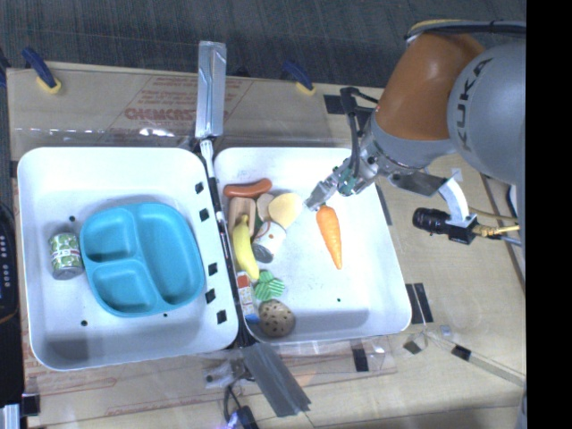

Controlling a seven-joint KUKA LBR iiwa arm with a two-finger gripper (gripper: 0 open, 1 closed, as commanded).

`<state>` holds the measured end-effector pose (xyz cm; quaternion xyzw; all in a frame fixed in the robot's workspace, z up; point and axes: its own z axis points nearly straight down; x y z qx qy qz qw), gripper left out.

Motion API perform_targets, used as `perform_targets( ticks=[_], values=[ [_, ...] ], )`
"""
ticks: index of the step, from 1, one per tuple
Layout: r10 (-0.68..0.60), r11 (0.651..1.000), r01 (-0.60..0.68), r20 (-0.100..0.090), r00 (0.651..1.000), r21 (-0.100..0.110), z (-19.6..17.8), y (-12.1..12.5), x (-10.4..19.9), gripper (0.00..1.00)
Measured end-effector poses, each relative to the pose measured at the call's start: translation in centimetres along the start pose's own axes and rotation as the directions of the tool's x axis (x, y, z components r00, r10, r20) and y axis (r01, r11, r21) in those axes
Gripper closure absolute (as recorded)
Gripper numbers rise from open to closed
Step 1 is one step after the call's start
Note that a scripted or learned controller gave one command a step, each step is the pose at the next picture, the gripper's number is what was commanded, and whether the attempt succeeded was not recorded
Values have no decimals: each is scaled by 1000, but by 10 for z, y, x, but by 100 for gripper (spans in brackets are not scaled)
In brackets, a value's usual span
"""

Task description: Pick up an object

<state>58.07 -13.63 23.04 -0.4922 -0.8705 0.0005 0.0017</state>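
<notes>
Hovering right of frame centre, your gripper [332, 186] sits just above the carrot [330, 233]; I cannot tell its opening. Closing off-centre could roll the carrot away.

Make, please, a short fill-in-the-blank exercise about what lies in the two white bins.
1. The blue tray lies in the ___ bin.
2. The carrot lies in the ___ bin, near the gripper.
3. Beside the blue tray stands a small green ___.
4. The banana is ___ in colour.

Missing words: left; right; can; yellow
</notes>
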Motion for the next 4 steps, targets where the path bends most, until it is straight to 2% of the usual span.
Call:
perform_targets(
  ticks=[1, 2, 3, 4],
  values=[
    [-3, 1000, 3, 7, 1000, -7, -52, -10, 11, 100],
    [-209, 978, 209, 0, 978, 1, 22, -26, -11, 100],
    [-160, 987, 160, -1, 987, 0, 63, -22, 39, 100],
    [-253, 968, 253, 6, 968, -5, -11, -1, 67, 100]
  ],
)
